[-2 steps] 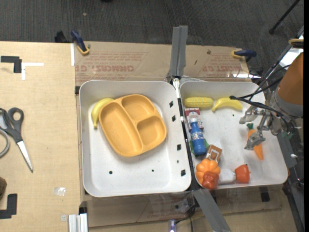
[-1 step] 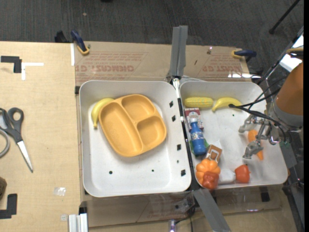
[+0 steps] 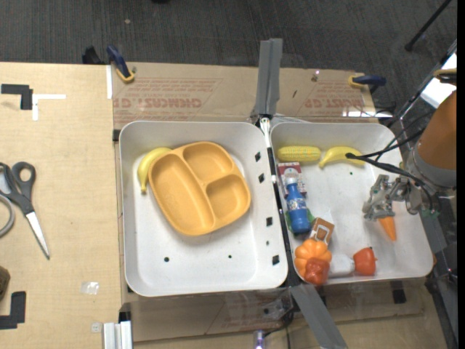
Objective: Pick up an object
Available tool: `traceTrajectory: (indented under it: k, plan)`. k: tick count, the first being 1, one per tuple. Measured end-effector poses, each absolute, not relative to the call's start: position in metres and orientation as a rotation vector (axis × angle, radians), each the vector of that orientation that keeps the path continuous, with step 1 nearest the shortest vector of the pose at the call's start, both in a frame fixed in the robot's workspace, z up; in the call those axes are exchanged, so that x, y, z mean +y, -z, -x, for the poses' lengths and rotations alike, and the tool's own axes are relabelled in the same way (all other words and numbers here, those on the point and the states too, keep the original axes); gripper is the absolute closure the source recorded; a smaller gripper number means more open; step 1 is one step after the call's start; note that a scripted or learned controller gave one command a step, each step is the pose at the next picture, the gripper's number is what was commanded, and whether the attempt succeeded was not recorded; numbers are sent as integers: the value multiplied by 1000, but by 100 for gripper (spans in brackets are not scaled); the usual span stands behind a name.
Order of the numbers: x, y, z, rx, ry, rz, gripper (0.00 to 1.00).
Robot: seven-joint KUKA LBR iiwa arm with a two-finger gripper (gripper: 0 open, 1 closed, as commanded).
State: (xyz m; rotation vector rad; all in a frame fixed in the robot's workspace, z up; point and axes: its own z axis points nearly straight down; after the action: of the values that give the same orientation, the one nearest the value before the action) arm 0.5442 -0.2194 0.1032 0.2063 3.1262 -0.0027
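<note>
The bench [image 3: 58,217] is pale wood-grain board; beyond its far edge lies dark grey carpet [image 3: 218,13]. At the left edge of the bench lie scissors [image 3: 27,206] with grey handles, blades pointing toward the near side. Black tape marks [image 3: 18,93] sit on the board near the far left corner. A cardboard sheet [image 3: 182,93] with reversed red print lies under the far side of both bins, held by blue clamps [image 3: 120,64] at its corners.

The left bin [image 3: 145,267] holds a yellow three-compartment plate [image 3: 197,186], tilted slightly, with a yellow banana [image 3: 147,164] tucked against its far-left rim.

The right bin [image 3: 341,195] holds, along its far wall, a corn cob [image 3: 298,153] and a second banana [image 3: 340,155], lying end to end and nearly touching. A blue bottle [image 3: 296,202] with a red-and-white label lies lengthwise by the left wall. Near it sits a small brown carton [image 3: 322,230], and below that an orange pumpkin-shaped toy [image 3: 312,251] touching a red pepper [image 3: 315,270]. A second red piece [image 3: 365,262] rests near the front wall.

The carrot [image 3: 389,227], orange and tapered with its point toward the near side, lies by the right wall. The gripper [image 3: 379,202] is low just beside the carrot's upper end; whether it is parted or closed cannot be told, and no object is seen gripped. The arm [image 3: 439,147] enters from the right.
</note>
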Motion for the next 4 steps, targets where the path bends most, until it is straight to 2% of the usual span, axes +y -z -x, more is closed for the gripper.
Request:
traceTrajectory:
  k: [1, 2, 3, 4]
  plan:
    - [-219, -103, -544, 3126, 2, -206, 0]
    - [-220, -93, -539, 3127, 0, -266, 0]
    - [-221, -94, -556, 3123, 1, -269, 0]
    - [-221, -104, -558, 3118, 4, -264, 100]
